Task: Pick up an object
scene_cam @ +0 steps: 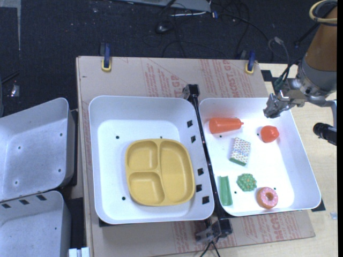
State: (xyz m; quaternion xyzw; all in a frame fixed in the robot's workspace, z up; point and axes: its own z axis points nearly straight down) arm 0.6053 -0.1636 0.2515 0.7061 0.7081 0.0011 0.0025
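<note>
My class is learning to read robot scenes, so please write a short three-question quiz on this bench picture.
1. True or false: the yellow divided plate lies in the right bin.
2. Which toy lies nearest the gripper? A) pink donut B) red tomato C) green stick
3. Fill in: the broccoli lies between the green stick and the ____.

Key: 1 false, it lies in the left bin; 2 B; 3 pink donut.
</note>
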